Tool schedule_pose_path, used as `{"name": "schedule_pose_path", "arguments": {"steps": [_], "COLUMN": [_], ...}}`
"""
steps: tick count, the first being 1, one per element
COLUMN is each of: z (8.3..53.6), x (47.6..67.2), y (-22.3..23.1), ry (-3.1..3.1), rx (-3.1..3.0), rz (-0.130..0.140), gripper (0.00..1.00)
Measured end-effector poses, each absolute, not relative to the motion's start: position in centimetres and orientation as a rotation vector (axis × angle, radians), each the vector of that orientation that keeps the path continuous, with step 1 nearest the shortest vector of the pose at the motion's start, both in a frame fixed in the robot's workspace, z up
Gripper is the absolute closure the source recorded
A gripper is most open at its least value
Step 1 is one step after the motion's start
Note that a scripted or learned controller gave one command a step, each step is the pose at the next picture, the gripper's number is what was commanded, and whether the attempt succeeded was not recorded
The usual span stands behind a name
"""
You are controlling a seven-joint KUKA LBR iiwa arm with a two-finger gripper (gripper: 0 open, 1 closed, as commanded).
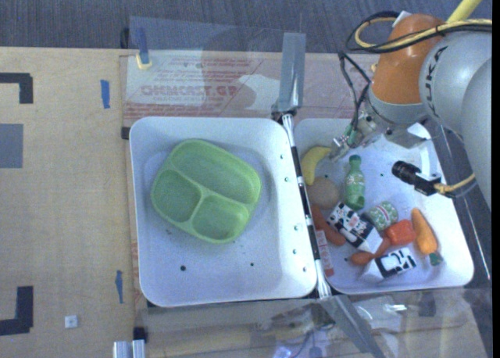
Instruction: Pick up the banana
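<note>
In the right bin [457, 270] I see toys in front, and the banana [314, 162] lies behind them by the left wall, not lifted. My claw [344, 142] hovers just beside it; whether it is apart, I cannot tell.

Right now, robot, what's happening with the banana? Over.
Gripper beside banana, right bin. Banana not gripped. Green bottle close by. Over.

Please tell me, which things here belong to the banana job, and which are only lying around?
For the job: banana; gripper just beside it.

Lying around: green plate in left bin; green bottle, carrot, black-and-white cartons in right bin.
</note>
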State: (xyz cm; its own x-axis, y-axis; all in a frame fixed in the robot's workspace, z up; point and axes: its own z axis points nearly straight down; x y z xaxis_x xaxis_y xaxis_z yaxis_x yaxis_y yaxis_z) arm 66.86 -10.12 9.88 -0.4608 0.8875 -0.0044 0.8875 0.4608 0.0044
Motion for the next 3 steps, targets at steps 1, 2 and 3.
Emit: {"name": "schedule_pose_path", "arguments": {"steps": [1,2,3], "z": [9.81,9.81,9.81], "x": [66.78,66.78,66.78], "y": [-10.08,-10.08,-10.08], "ry": [2.684,2.684,2.684], "rx": [1.63,1.63,1.63], "rz": [0.0,0.0,0.0], "gripper": [0.0,0.0,0.0]}}
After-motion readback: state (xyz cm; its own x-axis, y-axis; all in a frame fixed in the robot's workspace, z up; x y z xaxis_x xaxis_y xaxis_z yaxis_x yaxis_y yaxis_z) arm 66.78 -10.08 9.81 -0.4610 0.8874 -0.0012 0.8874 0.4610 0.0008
